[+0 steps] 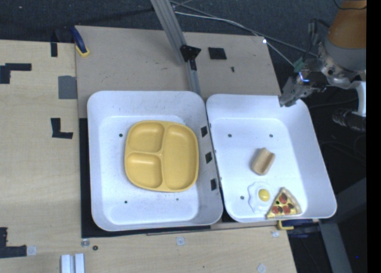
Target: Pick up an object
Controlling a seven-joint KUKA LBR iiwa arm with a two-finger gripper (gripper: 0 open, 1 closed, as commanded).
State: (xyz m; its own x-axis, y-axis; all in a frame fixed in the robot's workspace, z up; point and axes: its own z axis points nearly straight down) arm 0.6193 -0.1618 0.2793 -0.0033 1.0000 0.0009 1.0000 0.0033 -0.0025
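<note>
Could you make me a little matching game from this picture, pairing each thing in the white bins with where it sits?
Things:
1. Yellow plastic plate with three compartments
2. Tan bread-roll-shaped toy
3. White and yellow toy fried egg
4. Toy pizza slice with red toppings

Places:
A. Near corner of the right bin, beside the egg
B. Middle of the left bin
C. Middle of the right bin, on its own
D. Near edge of the right bin, just left of the pizza slice

Pairs: 1-B, 2-C, 3-D, 4-A
</note>
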